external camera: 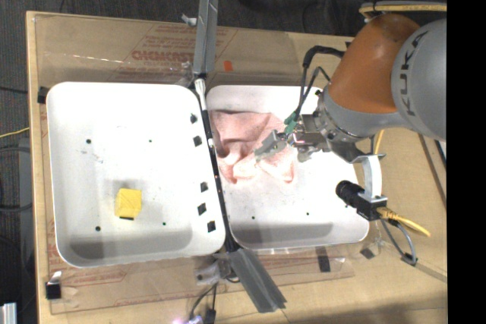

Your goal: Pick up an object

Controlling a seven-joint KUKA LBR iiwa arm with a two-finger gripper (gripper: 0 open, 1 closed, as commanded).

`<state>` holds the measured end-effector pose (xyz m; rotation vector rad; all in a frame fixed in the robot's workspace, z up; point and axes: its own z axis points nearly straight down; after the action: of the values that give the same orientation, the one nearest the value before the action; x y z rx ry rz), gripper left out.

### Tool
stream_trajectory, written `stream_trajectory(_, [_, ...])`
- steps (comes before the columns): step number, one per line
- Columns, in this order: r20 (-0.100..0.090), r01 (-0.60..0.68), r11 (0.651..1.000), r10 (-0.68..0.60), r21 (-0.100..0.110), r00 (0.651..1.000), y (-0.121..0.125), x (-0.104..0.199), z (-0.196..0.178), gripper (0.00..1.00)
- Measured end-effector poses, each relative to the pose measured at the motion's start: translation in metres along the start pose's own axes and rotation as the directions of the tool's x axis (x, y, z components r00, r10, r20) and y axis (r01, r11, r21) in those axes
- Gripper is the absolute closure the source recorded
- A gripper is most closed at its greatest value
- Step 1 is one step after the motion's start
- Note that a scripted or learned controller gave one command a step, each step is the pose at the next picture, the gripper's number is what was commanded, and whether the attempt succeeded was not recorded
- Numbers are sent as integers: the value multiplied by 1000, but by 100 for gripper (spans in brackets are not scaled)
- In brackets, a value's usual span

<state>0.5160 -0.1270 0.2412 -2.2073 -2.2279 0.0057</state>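
A crumpled pink cloth (pixel 241 134) lies in the right bin (pixel 304 228), against the divider on its upper left side. My gripper (pixel 285 150) hovers low over the cloth's right edge. Its fingers stand apart, one (pixel 265 147) over the cloth and the other (pixel 307 153) just right of it, so the gripper is open. I see nothing held between them. A small yellow block (pixel 128 202) sits in the left bin (pixel 68 246), toward its lower left.
A grey metal divider bar (pixel 205 42) runs between the two bins. The arm's orange band (pixel 368 64) and grey wrist overhang the right bin's upper right corner. A black fitting with a yellow cable (pixel 357 197) hangs over the bin's right rim.
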Motion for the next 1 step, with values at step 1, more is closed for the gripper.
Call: stream_trajectory(1, [1, -242, 970, 242, -3, 970, 27, 33, 9, 0])
